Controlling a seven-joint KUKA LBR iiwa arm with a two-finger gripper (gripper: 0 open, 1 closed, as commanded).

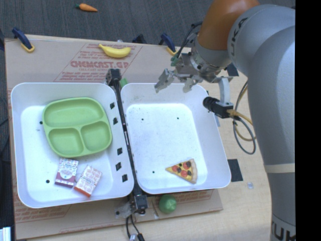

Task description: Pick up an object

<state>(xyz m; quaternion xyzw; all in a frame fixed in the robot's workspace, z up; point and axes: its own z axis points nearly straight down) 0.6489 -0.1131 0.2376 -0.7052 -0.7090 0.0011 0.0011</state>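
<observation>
Cardboard sheet (75, 64) under two white bins (210, 134), grey carpet (125, 4) around, fingers (161, 83) spread, empty.

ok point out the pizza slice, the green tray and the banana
pizza slice (183, 170), camera view, middle of its topping
green tray (76, 124), camera view, ridge between its compartments
banana (116, 49), camera view, middle of its curve

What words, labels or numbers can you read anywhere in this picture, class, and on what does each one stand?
"CHEMCAST GP": red print on the cardboard sheet behind the bins; the smaller red lines above and below it are too blurred to read.
"KU": dark letters, cut off by the frame, low on the grey arm.
Two small packets in the left bin: printed, but too small to read.
</observation>
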